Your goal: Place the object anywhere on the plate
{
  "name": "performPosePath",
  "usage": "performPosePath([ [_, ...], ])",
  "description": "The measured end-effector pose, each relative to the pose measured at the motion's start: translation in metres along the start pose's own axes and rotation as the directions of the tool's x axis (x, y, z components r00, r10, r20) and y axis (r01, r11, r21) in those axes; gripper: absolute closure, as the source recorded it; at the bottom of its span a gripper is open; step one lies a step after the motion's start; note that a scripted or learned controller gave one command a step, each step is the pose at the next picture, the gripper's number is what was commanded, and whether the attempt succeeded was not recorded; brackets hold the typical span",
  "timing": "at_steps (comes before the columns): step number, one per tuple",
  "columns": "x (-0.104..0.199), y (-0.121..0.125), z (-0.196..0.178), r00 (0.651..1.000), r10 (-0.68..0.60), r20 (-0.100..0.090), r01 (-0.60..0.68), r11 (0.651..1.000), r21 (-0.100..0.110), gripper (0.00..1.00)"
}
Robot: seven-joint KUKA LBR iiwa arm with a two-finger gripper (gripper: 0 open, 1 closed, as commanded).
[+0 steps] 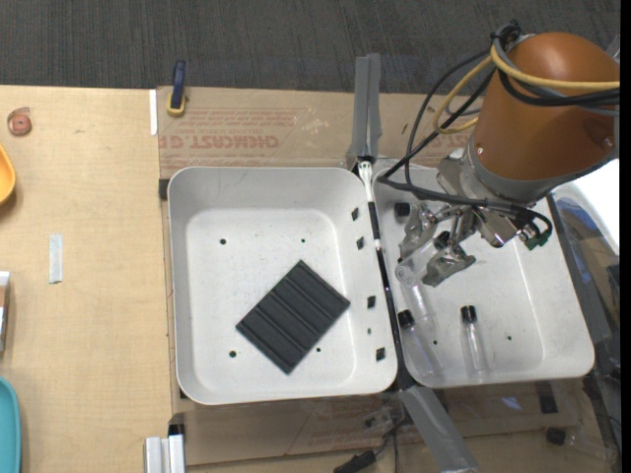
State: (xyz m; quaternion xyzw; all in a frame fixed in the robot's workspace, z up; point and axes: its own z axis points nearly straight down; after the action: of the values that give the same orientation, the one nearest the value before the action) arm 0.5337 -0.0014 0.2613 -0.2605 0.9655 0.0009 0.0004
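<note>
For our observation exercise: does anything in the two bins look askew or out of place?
The dark ribbed plate lies turned at a slant to the left bin's walls. A clear tube lies loose in the right bin. Nothing looks spilled or broken.

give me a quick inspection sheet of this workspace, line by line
surface: two white bins side by side, left bin, right bin
job's things: dark ribbed plate lying flat in left bin; clear tube with black cap in right bin
clutter: blue-handled clamp on the cardboard
grippers: gripper low over right bin, apart from the tube
cables: yellow and black cables looped at the wrist
surroundings: wooden bench, grey carpet
</note>
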Motion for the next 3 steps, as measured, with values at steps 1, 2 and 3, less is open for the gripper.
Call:
performPosePath([
  [1, -0.085, 0.058, 0.071, 0.963, -0.269, 0.001, 0.269, 0.963, -0.001, 1.00],
  [2, -0.085, 0.040, 0.070, 0.727, -0.687, 0.002, 0.687, 0.727, 0.000, 1.00],
  [3, -0.116, 0.035, 0.070, 0.336, -0.942, 0.003, 0.942, 0.336, 0.000, 1.00],
])
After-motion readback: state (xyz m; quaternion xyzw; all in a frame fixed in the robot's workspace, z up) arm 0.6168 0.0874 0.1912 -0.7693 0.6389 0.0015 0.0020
